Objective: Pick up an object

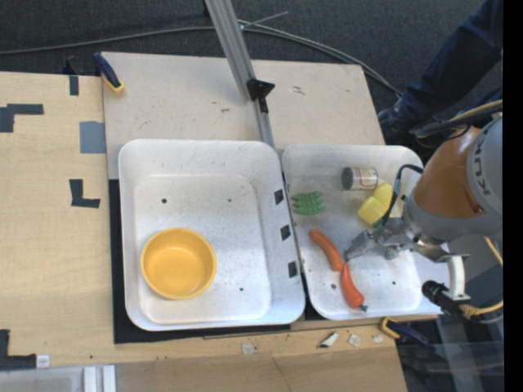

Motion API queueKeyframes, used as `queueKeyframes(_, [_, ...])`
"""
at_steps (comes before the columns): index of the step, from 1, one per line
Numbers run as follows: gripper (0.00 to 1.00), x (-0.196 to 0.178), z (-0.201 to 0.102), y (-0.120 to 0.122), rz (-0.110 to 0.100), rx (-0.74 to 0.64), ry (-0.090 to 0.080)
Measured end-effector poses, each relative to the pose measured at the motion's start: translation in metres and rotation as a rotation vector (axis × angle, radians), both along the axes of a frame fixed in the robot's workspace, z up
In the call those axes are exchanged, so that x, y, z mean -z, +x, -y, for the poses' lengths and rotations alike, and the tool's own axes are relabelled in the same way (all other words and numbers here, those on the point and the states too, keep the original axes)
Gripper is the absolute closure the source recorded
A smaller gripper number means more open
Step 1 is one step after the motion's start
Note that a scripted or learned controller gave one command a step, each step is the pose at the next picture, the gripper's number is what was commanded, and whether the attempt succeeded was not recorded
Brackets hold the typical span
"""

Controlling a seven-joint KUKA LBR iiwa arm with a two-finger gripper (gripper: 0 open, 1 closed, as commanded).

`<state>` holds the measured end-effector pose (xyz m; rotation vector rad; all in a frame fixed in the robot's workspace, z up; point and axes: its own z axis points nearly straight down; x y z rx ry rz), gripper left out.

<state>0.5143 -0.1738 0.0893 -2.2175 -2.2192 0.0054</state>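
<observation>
The right bin (pixel 327 302) holds an orange carrot-like piece (pixel 328 251), a second orange-red piece (pixel 352 289) just below it, a green ridged item (pixel 308 203), a yellow object (pixel 373 207) and a small grey cylinder (pixel 359 177). My gripper (pixel 360 246) hangs low over the right bin, its fingers (pixel 357 242) pointing left and a little apart. It sits just right of the upper carrot piece and below the yellow object. Nothing shows between the fingers. A yellow bowl (pixel 178 262) rests in the left bin (pixel 196 170).
A slanted metal pole (pixel 237 47) crosses the back of the bench, ending at the divider between the bins. The arm's orange band (pixel 445 178) looms over the right bin's right edge. Small scraps (pixel 328 340) lie on the bench in front of the right bin.
</observation>
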Motion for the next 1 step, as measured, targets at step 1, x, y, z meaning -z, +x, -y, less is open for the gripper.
queueKeyframes(1, [1.00,-0.0112,0.0006,0.0008,0.003,0.001,-0.003])
